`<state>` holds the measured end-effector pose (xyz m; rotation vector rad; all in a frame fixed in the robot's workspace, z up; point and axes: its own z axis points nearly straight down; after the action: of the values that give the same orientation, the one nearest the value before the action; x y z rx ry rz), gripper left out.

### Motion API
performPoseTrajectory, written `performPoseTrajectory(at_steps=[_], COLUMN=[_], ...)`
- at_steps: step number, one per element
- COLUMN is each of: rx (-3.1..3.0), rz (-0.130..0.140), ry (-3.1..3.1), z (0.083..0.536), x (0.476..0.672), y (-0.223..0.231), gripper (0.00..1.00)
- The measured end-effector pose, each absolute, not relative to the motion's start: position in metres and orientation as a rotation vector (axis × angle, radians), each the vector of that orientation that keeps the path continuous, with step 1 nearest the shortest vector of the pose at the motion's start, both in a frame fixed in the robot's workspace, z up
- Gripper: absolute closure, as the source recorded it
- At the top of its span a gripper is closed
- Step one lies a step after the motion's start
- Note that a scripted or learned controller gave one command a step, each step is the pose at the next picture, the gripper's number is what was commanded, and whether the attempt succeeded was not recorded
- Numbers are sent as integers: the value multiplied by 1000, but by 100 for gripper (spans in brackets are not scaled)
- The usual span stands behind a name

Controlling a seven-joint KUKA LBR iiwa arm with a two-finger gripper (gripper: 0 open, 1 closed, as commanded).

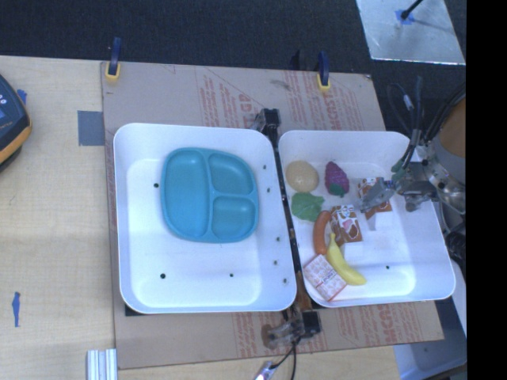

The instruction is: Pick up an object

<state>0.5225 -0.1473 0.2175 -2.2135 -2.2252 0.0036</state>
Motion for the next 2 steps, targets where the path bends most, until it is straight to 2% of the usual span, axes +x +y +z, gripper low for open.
performPoseTrajectory(at_steps=[1, 2], rx=[-2213, -2224], rz=[6, 1], ry=[-2225, -2228], z=[99, 94], x=[512, 507], y=[-104, -97], gripper=[0, 0])
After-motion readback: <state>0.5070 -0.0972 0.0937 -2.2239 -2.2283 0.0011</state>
